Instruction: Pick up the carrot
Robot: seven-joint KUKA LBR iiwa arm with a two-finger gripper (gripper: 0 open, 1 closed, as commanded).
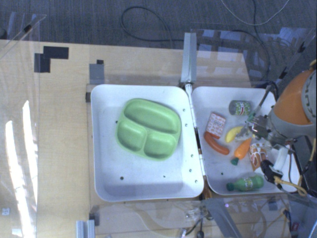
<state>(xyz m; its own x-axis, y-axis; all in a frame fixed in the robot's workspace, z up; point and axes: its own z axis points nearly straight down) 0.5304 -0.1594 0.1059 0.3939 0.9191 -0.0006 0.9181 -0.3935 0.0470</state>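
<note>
Carrot (242, 148) lies in the right bin (218, 182), just below and left of the fingers (253, 129); their state cannot be told.

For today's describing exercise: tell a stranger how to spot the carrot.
Find the right-hand white bin, the one crowded with toy food. Near its middle, just below the claw, lies the carrot. It is the short orange cone between a red sausage and a yellow banana.
</note>
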